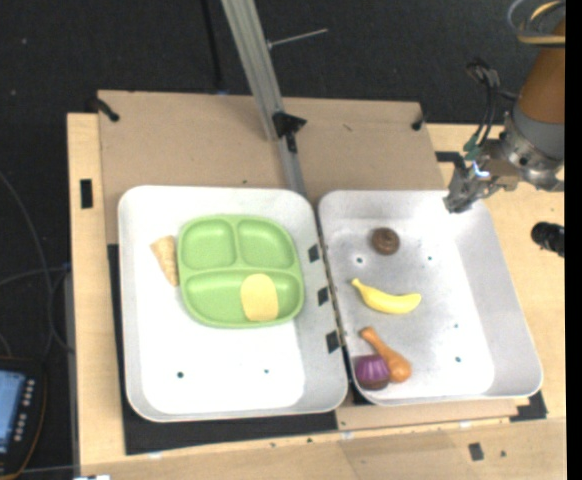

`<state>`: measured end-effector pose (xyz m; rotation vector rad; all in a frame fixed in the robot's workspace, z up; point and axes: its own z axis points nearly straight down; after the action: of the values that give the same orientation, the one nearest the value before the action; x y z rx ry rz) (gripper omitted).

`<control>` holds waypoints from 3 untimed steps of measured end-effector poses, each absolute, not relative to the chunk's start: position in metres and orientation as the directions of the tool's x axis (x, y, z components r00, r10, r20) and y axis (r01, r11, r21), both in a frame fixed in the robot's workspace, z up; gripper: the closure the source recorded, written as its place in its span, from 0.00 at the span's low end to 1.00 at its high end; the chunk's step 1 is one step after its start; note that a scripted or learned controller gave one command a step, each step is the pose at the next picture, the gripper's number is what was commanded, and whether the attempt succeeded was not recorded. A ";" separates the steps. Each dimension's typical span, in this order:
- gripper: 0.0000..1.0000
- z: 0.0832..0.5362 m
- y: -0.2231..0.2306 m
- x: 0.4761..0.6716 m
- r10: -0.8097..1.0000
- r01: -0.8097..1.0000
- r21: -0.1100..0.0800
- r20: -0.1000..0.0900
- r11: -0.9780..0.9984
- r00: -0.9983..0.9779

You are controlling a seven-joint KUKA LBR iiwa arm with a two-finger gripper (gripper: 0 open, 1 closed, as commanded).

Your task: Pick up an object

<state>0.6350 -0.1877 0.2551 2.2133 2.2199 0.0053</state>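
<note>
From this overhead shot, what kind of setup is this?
Likely a robot lab pick-and-place bench, not a kitchen: two white bins on a wooden board, toy food such as a banana and a green divided plate, and the arm's pincer over the right bin's corner.

So the left bin point(151, 368) has a divided plate point(239, 268) with a cone point(165, 259) beside it; right bin point(471, 348) holds a banana point(386, 298), carrot point(384, 353), and onion point(372, 371).

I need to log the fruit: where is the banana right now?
The banana lies in the right bin, near its middle, below the brown round item and above the carrot.
</note>
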 end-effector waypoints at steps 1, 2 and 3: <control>1.00 0.283 -0.189 0.636 1.000 1.000 0.005 -0.002 0.003 -0.003; 1.00 0.287 -0.137 0.631 1.000 1.000 0.002 0.000 0.006 -0.006; 1.00 0.273 -0.093 0.618 1.000 1.000 0.000 0.000 0.005 -0.005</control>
<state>0.6185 -0.0934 0.2730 2.2159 2.2277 0.0000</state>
